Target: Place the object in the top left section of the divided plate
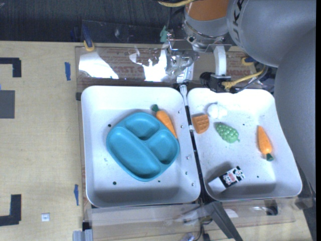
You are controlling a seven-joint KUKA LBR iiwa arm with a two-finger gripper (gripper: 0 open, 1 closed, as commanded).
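A blue divided plate (131, 157) lies in the left bin (100, 104). An orange toy carrot (165, 121) with a green top rests against the plate's upper right rim, half on the bin floor. My gripper (178, 68) hangs at the far edge of the bench, above the seam between the two bins and well behind the carrot. Nothing is visible in it. The plate's sections hold nothing.
The right bin (286, 179) holds an orange waffle-like piece (200, 123), a white lump (217, 110), green grapes (227, 133), a second carrot (264, 141) and a black-and-white carton (228, 177). Shiny film and cables lie behind the bins.
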